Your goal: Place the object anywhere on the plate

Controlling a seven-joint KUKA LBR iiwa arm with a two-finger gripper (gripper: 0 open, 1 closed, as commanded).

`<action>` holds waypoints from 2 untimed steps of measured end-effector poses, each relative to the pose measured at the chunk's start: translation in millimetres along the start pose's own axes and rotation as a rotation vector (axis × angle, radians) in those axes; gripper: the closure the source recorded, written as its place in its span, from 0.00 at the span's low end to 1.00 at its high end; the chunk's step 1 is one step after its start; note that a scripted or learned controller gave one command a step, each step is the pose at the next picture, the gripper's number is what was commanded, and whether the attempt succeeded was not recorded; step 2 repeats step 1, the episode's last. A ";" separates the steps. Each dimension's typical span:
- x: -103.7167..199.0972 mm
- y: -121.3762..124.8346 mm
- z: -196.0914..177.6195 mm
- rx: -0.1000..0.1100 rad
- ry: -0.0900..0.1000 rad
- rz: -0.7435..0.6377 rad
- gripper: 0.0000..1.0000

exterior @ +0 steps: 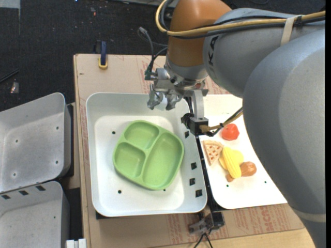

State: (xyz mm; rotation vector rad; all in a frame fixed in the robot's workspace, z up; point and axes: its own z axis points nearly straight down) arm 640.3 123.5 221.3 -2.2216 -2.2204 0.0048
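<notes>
Cardboard-topped bench, two white bins side by side. Gripper (164, 101) hangs over the left bin's (98, 138) far rim, fingers slightly apart with nothing between them. Just below lies the green plate (149, 154), bare. Right bin (258, 192) holds a tomato (230, 133), pizza slice (211, 151), corn (232, 161) and a brownish piece (248, 168).

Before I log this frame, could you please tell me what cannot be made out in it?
- The hand, camera view: small and dark against the bin; open or shut is unclear, and no object is clearly visible in it.
- The right bin, camera view: the grey arm covers its far and right parts, hiding anything there.
- The brown piece beside the toy corn: too small to identify.
- The green plate: fully visible.
</notes>
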 end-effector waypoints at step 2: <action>0.1 0.2 -1.1 -0.002 0.001 0.000 0.00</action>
